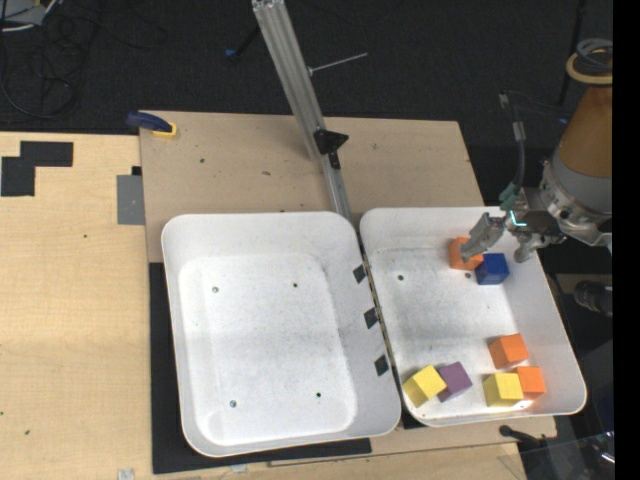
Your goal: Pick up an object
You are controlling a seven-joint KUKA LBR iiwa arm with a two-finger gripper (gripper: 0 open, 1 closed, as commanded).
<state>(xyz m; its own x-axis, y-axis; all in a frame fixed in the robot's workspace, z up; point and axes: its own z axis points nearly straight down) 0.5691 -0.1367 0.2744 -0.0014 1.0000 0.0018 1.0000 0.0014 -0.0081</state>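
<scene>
At the far left, the light wooden bench carries a few dark patches, and a small blue and yellow clamp sits at the back corner of the brown board under the bins. The left bin is a shallow white tray with a speckled floor. A slanted metal rail rises from behind the seam between the two bins, with a black bracket partway up it, and three black clips run down that seam.

The right bin holds all the blocks. Near its front edge lie a yellow block touching a purple block, and further right a second yellow block touching an orange block, with another orange block just behind them. Toward the back of the bin, an orange block and a blue block lie side by side, touching or nearly so.

The gripper hangs directly over that back pair, its grey fingers pointing down and leftward at the orange one. Whether the jaws are released or clenched cannot be told from this angle, and no block is visibly between them. The arm enters from the right, its orange band above the grey wrist.
</scene>
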